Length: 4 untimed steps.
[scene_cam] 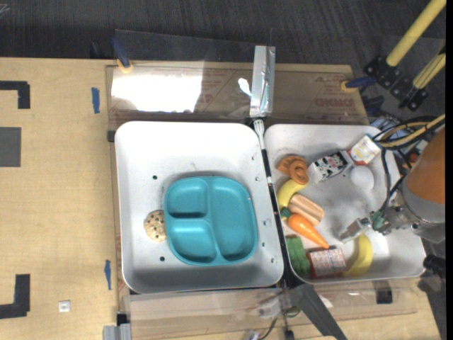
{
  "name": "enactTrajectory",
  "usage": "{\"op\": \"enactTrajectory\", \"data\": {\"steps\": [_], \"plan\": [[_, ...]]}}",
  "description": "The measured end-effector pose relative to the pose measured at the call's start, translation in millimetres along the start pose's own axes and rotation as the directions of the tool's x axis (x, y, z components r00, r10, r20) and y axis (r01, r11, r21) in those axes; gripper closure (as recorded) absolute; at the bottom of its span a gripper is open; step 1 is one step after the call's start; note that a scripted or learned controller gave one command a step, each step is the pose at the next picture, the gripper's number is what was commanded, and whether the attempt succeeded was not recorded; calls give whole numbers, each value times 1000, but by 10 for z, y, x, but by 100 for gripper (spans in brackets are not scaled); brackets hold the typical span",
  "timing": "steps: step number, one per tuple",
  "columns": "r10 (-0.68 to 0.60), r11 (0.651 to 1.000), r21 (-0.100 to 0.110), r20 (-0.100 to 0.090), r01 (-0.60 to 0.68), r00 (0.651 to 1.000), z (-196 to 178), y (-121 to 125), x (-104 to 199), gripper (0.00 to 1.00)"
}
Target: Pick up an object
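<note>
My gripper (357, 227) reaches in from the right and hangs low over the right bin (340, 137), just above a yellow banana (363, 253). Left of it lie an orange carrot (307, 230), a hot dog (306, 207) and a second banana (287, 192). A red-labelled can (327, 261) sits beside a green item (297, 256) at the bin's front. A brown pretzel-like piece (292, 167), a small white carton (329, 164) and a white box (364, 149) lie toward the back. Nothing visibly hangs from the gripper.
The left bin (141, 147) holds a teal divided plate (210, 219) and a cookie (155, 224) at its left side. A clear plastic sheet (191, 83) lies behind the bins. Cables (396, 129) and the orange-banded arm (432, 179) crowd the right edge.
</note>
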<state>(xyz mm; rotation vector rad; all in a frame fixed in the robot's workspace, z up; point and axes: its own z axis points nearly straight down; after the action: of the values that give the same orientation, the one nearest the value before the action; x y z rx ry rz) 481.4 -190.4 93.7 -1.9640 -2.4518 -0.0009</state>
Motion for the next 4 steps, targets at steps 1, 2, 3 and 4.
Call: {"op": "enactTrajectory", "data": {"steps": [1, 2, 3, 4], "plan": [[10, 1000, -3, 2, -10, 1000, 67, 149, 174, 0], [-199, 980, -6, 4, 199, 980, 60, 328, 772, 0], [79, 997, -6, 2, -79, 997, 64, 551, 574, 0], [46, 999, -5, 2, -45, 999, 70, 1325, 555, 0]]}}
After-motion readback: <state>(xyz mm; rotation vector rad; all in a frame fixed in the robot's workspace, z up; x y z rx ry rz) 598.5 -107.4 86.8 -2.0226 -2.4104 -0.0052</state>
